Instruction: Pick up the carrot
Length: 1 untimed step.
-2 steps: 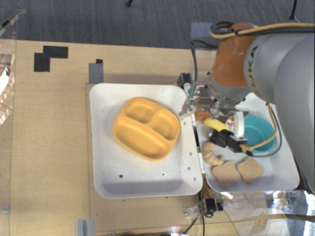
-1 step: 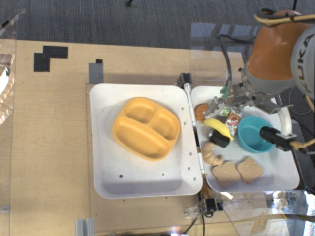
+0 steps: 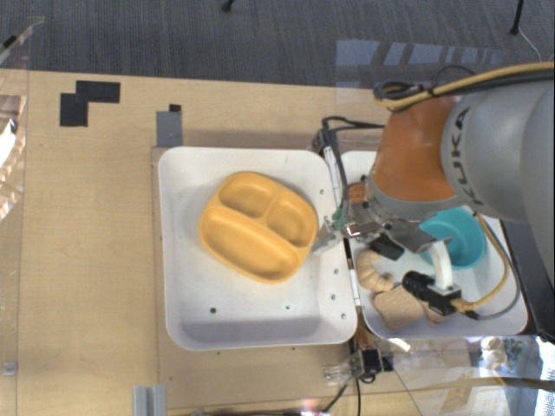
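My gripper (image 3: 340,225) hangs low over the wall between the two bins, at the right rim of the left bin (image 3: 173,232). The grey arm with its orange band (image 3: 416,159) reaches in from the right and hides much of the right bin (image 3: 512,319). Just left of the gripper, a yellow divided plate (image 3: 258,225) lies in the left bin. Nothing can be made out in the gripper's grasp.
In the right bin, a teal cup (image 3: 460,237) sits partly under the wrist. Two beige lumpy items (image 3: 375,269) (image 3: 397,308) lie near that bin's front left corner. The left bin's floor in front of the plate is bare.
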Available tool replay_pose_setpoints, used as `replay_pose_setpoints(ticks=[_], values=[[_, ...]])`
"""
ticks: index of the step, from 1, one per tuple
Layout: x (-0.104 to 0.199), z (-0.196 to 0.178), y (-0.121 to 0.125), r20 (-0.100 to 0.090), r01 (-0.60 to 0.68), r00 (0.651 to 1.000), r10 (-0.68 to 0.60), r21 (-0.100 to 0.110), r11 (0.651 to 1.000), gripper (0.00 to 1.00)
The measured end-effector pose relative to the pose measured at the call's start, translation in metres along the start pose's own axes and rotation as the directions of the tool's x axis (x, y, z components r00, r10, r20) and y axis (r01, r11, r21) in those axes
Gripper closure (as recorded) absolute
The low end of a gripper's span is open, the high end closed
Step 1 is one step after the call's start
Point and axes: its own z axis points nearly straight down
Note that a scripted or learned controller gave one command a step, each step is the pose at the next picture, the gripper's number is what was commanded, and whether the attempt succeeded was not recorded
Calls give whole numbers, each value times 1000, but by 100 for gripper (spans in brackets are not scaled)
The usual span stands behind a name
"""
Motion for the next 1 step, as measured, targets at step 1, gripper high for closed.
replay_pose_setpoints(ticks=[1], values=[[-69,-144,25,12,21,1000,-21,-21,1000,0]])
